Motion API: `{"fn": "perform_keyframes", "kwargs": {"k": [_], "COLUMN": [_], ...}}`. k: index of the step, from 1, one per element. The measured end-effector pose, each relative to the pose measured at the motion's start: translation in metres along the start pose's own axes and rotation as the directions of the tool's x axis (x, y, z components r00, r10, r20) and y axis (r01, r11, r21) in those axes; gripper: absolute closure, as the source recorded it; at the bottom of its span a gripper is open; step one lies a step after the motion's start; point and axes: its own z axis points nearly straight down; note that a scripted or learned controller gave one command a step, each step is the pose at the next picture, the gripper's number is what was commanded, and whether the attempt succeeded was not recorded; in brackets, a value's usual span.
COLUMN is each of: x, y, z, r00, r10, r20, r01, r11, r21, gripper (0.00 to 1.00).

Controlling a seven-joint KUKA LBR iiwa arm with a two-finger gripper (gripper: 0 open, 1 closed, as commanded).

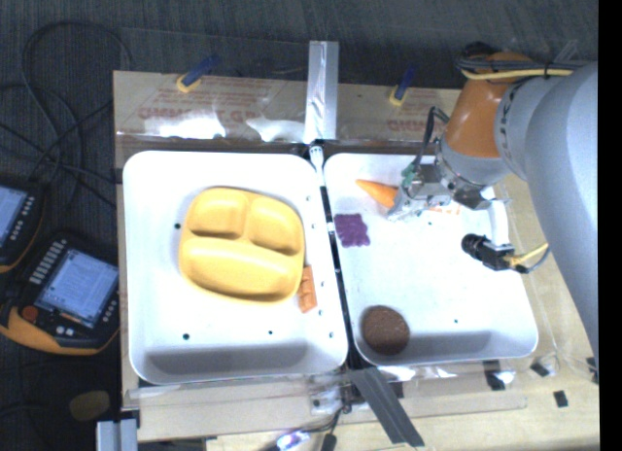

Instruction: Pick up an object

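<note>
Lying toward twelve o'clock in the right bin, the orange carrot piece looks like the target: a small tapered wedge, smooth and plastic-looking, its thick end toward the gripper. The gripper sits just beside that end, at the carrot's three o'clock; whether it pinches anything I cannot tell from here.

I'd worry the slick taper could squirt out sideways if squeezed near its narrow tip, or simply get shoved toward nine o'clock instead of gripped.

Further out, a bumpy purple grape cluster lies at the carrot's seven o'clock, and a rough brown disc sits at the bin's six o'clock edge. In the left bin, a glossy yellow divided tray rests, with an orange scrap touching its four o'clock corner.
</note>
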Motion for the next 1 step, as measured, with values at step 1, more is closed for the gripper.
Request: {"fn": "perform_keyframes", "kwargs": {"k": [1], "x": [0.0004], "y": [-0.0007], "z": [0.0008], "r00": [1.0], "r10": [0.0], "r20": [-0.001], "r01": [0.0], "r11": [1.0], "r21": [0.003], "gripper": [0.0]}}
